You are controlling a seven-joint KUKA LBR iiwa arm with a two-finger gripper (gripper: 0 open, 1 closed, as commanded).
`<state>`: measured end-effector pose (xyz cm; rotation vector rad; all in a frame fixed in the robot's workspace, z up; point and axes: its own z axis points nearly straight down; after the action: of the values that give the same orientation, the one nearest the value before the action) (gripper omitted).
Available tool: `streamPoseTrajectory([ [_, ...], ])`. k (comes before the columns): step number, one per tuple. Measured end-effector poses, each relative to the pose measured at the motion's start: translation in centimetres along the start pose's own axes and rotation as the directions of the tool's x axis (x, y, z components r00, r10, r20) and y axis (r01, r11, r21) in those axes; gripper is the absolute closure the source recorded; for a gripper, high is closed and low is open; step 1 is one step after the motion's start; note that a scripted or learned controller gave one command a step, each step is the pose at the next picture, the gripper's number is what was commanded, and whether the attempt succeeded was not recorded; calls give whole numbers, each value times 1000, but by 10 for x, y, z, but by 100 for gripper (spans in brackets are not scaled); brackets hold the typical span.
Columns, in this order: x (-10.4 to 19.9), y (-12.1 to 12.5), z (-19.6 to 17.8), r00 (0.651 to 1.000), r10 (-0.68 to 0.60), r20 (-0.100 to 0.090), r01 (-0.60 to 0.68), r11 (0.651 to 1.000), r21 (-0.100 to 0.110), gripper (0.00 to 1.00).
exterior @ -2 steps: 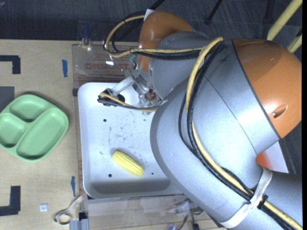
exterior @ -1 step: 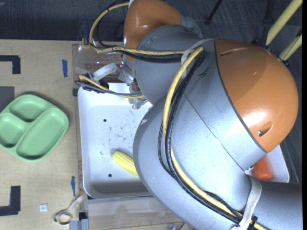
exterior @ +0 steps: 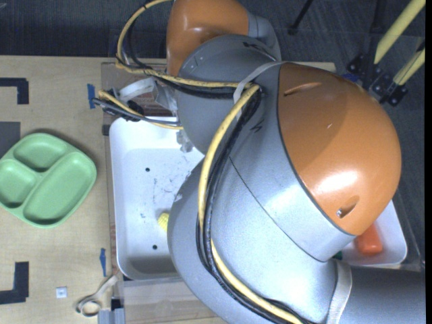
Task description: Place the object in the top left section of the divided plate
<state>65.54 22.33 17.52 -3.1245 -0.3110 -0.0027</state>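
Still early by my read: green divided plate (exterior: 46, 179) on desk (exterior: 61, 79), nothing in its sections; yellow object (exterior: 163, 220) in white bin (exterior: 135, 181), half under arm (exterior: 283, 201); hand state unknown to me.

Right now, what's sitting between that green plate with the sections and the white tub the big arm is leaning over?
In the camera view, only bare wooden bench lies between the green divided plate and the white bin; nothing rests on that strip.

Green divided plate (exterior: 46, 179) lies flat on bench (exterior: 40, 86).
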Motion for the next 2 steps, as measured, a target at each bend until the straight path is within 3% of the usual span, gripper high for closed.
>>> streamPoseTrajectory([
  [1,0,-2,81,1000,-3,2,3,1000,1,100],
  [2,-26,82,-113,994,-111,5,111,994,-1,100],
])
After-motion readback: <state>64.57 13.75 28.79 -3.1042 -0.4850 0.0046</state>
